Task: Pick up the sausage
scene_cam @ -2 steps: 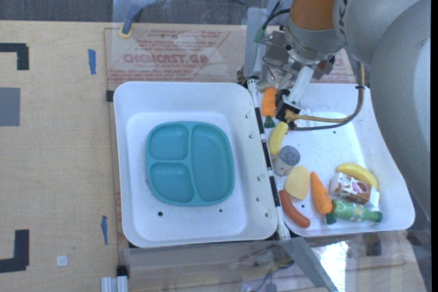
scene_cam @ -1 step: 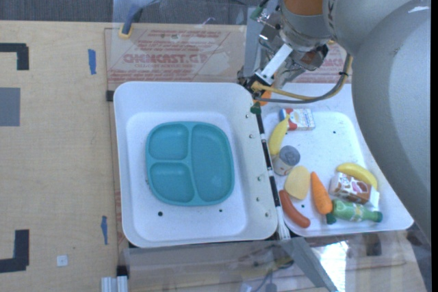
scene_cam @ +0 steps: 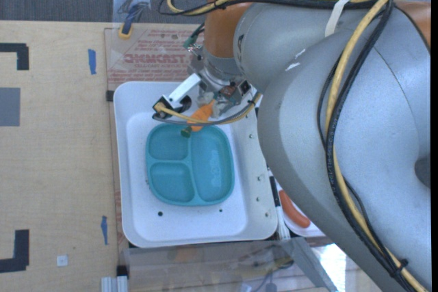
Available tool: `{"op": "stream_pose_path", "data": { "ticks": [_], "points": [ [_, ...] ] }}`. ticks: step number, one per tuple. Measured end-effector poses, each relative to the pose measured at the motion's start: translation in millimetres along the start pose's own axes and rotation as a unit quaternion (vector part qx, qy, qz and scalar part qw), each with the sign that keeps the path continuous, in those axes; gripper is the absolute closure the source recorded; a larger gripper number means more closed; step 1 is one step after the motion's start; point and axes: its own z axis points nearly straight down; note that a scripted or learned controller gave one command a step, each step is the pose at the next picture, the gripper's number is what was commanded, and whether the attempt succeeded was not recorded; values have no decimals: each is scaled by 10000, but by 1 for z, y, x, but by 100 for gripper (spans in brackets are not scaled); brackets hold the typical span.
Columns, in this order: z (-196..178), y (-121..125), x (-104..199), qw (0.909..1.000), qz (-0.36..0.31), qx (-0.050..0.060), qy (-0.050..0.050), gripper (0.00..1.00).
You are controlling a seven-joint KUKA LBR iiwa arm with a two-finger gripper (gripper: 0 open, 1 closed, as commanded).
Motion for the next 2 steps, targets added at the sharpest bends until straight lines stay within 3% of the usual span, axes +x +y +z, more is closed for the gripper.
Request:
{"op": "stream_pose_path", "data": {
  "ticks": [1,2],
  "points": [
    [-98,-4,-16,9964,841,-20,32,100],
    [-108,-3,-17,9963,861,-17,37,100]
  ]
}}
